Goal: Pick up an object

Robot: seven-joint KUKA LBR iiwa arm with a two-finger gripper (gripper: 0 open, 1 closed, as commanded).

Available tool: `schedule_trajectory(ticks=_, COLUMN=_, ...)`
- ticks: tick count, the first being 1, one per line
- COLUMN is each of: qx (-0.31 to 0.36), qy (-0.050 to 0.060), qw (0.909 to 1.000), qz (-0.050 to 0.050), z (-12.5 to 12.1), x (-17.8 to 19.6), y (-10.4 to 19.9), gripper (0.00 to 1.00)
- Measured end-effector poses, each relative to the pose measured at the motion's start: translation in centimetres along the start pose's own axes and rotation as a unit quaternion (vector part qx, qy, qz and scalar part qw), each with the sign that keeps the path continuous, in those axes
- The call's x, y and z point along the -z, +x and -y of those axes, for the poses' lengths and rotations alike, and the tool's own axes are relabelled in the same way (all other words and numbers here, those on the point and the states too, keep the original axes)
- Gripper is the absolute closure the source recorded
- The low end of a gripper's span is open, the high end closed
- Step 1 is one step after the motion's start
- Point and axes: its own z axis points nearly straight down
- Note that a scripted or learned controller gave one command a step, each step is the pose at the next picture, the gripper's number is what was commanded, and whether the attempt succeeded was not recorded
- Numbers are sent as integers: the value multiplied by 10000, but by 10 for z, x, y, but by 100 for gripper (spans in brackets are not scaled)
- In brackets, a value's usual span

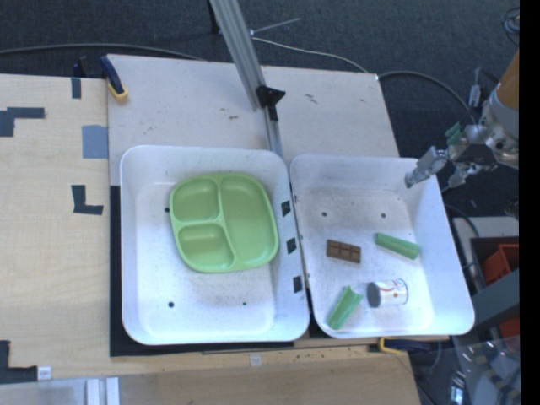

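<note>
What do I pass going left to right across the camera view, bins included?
Green divided plate → brown chocolate bar → green stick → small white can → green block → tool.

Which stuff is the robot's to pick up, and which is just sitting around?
For the job:
- brown chocolate bar
- green stick
- green block
- small white can
- end effector, over the right bin's far corner

Just lying about:
- green divided plate in the left bin
- blue and yellow clamp
</note>
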Motion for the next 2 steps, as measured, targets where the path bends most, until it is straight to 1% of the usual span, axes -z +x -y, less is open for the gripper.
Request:
schedule_trajectory(ticks=1, qx=1, qy=1, qw=10000, qz=1, z=0, x=0, y=0, gripper=0)
schedule_trajectory(ticks=2, qx=1, qy=22, qw=10000, qz=-1, z=-7, x=-47, y=1, gripper=0)
